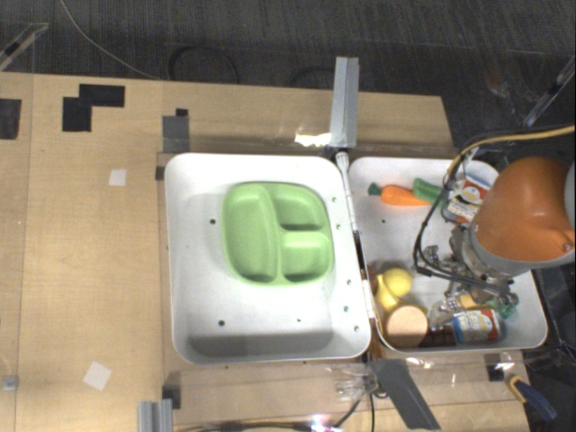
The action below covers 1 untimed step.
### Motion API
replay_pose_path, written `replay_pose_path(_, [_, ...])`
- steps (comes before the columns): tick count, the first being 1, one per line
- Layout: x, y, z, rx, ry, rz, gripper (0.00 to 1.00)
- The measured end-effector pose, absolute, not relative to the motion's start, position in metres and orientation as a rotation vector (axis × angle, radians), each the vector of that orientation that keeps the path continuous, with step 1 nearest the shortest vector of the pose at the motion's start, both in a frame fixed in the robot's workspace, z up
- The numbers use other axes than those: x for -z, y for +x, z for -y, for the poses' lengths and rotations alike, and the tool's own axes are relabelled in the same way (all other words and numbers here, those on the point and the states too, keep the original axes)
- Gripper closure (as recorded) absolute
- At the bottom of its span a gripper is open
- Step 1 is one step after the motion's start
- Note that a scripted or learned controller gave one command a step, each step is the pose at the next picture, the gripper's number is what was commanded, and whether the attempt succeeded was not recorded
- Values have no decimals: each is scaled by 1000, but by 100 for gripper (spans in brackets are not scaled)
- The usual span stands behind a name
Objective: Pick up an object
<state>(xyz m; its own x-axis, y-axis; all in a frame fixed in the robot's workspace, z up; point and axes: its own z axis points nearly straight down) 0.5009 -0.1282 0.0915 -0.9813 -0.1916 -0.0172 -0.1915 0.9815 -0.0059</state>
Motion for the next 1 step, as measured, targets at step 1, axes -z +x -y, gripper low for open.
replay_pose_path(1, [-91,500,172,9,-445,-3089,0])
